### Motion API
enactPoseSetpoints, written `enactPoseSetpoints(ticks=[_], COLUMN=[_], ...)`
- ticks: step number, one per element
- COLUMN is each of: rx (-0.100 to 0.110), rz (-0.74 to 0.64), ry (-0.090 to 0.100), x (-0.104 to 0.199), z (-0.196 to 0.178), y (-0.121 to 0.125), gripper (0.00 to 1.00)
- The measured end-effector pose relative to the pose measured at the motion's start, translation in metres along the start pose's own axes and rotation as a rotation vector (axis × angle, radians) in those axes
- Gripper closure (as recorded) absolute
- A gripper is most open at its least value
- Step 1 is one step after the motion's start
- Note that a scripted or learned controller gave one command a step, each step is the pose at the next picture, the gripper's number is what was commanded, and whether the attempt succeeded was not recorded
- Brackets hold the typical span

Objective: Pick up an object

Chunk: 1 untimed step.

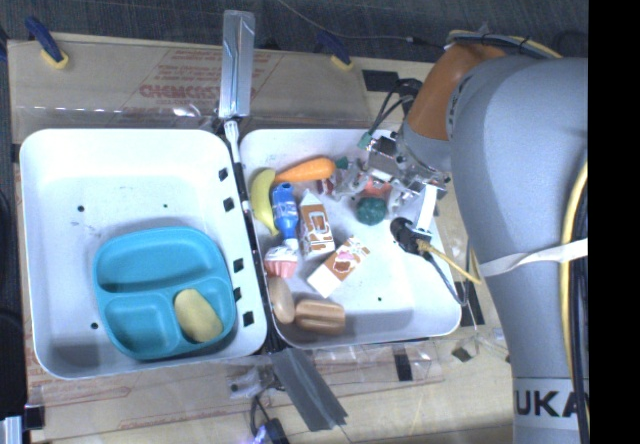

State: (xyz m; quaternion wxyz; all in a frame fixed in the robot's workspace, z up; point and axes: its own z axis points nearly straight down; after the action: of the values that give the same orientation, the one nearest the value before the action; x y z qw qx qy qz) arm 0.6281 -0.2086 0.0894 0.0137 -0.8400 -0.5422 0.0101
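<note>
The right bin [420, 307] holds several toy foods: an orange carrot [306, 170], a yellow banana [262, 198], a blue bottle [285, 211], a small orange-and-white carton [316, 229], a cupcake [281, 260], a white snack box [338, 266], and a hot dog bun [318, 313]. A teal round object [371, 210] lies at the bin's upper right. My gripper [374, 190] hangs low over the teal object, right above it. The arm's wrist hides the fingers' state.
The left bin [60, 172] carries a blue divided tray [150, 272] with a yellow potato-like item [198, 315] in its lower right compartment. A metal divider [236, 62] stands between the bins at the back. The grey arm [520, 182] covers the right bin's right side.
</note>
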Motion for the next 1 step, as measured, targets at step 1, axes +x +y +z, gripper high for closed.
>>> enactPoseSetpoints(ticks=[1], rx=[-0.018], rz=[-0.006], ry=[0.000], x=[0.0027], z=[-0.0120], y=[0.0030], gripper=[1.00])
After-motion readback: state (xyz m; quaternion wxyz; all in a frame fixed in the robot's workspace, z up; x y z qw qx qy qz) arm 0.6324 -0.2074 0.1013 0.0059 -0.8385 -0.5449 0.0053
